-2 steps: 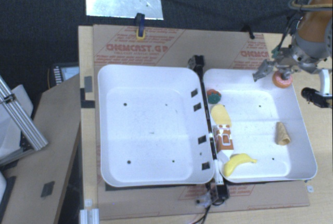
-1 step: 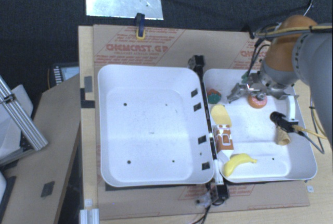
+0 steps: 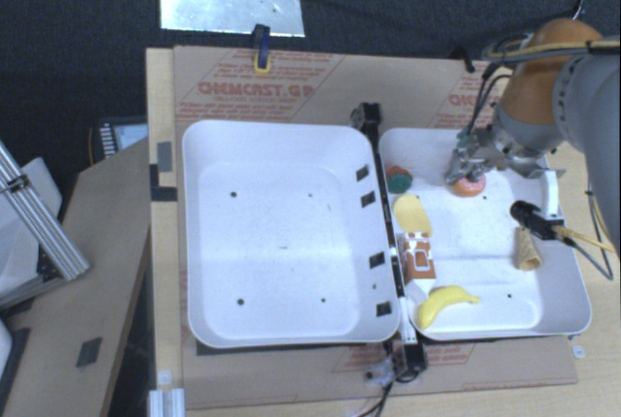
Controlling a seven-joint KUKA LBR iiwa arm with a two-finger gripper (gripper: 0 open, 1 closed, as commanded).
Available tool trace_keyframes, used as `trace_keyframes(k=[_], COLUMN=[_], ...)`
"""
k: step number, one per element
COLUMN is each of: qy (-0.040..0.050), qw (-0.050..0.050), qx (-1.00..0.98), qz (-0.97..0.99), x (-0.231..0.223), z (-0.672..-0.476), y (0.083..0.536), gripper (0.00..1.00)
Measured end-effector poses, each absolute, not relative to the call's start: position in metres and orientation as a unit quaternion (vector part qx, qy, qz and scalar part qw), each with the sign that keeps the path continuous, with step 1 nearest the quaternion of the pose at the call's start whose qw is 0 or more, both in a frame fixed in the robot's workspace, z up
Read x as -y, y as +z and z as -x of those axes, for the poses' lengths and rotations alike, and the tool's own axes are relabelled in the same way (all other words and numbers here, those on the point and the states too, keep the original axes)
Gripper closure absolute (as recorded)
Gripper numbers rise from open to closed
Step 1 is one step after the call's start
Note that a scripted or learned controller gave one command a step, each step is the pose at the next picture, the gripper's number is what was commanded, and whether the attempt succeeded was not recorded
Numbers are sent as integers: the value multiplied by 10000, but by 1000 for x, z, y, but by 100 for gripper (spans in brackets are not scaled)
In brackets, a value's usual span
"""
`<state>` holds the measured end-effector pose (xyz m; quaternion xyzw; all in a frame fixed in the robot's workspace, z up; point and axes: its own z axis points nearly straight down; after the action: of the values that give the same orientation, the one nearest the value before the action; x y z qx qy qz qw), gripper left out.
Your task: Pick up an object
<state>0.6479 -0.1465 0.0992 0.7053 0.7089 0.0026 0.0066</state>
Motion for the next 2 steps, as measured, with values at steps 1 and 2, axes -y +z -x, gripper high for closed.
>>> trace_keyframes(k=[1,2], qy=[15,13], qw=[25,32], qx=[-7072,-7073], qz=[-7070,-7069], x=[153,178], z=[-621,-642], y=[166,198], gripper=[100,100])
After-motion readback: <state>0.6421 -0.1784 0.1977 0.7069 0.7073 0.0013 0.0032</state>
